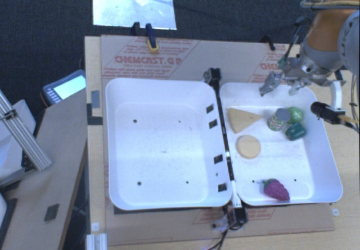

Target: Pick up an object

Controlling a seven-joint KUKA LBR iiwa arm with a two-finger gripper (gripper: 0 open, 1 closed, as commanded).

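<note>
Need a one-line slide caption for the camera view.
Open gripper hovers over the right bin's far edge, above toy food.

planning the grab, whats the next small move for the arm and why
Probably lower toward the green objects: the open gripper hangs above the right bin's far edge with nothing between its fingers, and that cluster lies closest beneath it.

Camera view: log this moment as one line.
gripper: open, holding nothing, above right bin far edge | contents: cheese wedge, round cracker, can, green items, purple grapes | pick: not yet done
</note>
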